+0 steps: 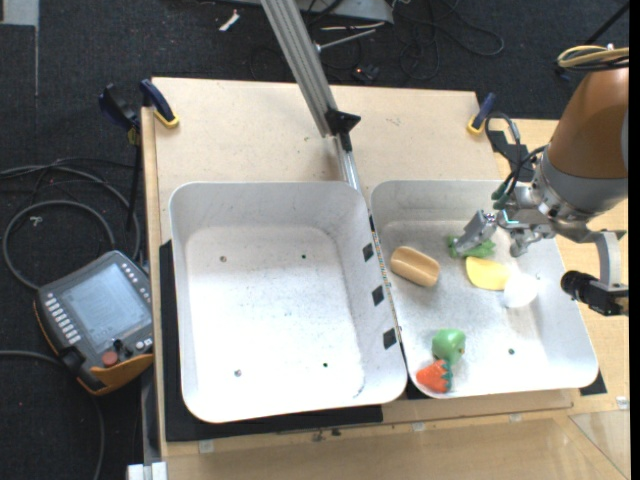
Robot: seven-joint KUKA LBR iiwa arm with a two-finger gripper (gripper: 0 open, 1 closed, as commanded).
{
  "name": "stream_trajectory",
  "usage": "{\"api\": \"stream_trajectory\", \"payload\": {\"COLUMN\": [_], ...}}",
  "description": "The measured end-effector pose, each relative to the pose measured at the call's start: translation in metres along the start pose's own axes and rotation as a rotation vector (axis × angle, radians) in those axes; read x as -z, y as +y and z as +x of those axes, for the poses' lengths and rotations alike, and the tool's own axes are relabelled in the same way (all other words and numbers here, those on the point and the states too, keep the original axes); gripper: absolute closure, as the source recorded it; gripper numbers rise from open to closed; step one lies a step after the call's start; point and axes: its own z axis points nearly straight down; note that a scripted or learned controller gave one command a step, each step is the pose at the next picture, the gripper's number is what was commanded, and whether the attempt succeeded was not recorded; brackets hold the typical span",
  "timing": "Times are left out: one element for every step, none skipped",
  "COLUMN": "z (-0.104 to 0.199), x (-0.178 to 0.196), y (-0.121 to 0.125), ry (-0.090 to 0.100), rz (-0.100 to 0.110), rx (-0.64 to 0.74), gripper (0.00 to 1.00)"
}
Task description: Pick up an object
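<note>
- so, the right bin (560,353) is shallow white plastic with rounded corners, and it holds a smooth tan loaf-shaped piece (414,266), a flat yellow piece (487,274), a green lump (470,245), a white rounded piece (520,290), a glossy green pepper shape (450,344) and a red piece (432,375).
- the left bin (265,298) is the same white plastic, finely speckled.
- both bins sit on a pale wooden bench (250,133) over dark carpet; a grey pendant (95,313) with cables lies at nine o'clock, and a ribbed metal pole (300,53) slants in from twelve o'clock.
- the gripper (505,223) hangs at two o'clock of the right bin, over the green lump and just above the yellow piece; whether it is clenched or released, i cannot tell.
</note>
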Motion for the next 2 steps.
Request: {"api": "stream_trajectory", "payload": {"z": [0.0, 0.0], "x": [0.002, -0.056], "y": [0.0, -0.01], "ry": [-0.001, 0.0], "rz": [-0.003, 0.002], "rx": [-0.001, -0.003], "gripper": [0.0, 0.0]}}
